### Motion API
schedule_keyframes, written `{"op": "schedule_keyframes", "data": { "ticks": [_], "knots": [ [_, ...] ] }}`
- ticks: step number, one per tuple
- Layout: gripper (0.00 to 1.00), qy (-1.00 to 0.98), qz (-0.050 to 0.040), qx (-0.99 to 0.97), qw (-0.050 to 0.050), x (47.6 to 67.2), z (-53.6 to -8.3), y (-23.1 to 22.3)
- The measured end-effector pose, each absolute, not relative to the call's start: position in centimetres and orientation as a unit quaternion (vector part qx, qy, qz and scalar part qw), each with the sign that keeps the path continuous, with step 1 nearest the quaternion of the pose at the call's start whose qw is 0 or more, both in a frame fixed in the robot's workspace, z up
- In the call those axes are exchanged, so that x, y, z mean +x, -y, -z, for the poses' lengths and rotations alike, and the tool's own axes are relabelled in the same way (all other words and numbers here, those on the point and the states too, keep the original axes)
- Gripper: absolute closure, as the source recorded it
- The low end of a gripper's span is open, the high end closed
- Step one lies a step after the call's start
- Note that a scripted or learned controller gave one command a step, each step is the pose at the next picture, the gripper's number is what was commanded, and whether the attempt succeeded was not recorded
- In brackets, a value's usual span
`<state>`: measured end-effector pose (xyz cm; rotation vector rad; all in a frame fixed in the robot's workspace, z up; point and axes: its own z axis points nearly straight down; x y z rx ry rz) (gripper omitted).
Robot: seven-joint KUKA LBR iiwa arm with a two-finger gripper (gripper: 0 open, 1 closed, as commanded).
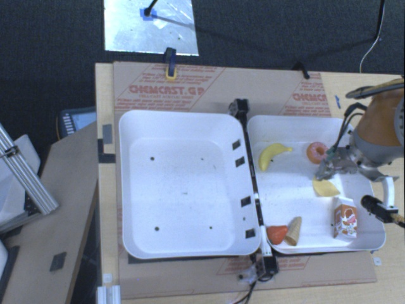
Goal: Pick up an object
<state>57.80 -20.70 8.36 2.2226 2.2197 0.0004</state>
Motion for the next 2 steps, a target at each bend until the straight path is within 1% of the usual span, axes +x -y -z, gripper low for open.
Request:
{"op": "schedule_keyframes", "data": {
  "ticks": [1, 2],
  "knots": [
    [1.00, -0.707, -0.0015, 0.707, 0.004, 58.1, -9.7, 20.7],
    [1.00, -0.707, -0.0022, 0.707, 0.006, 58.2, -10.8, 20.8]
  ]
}}
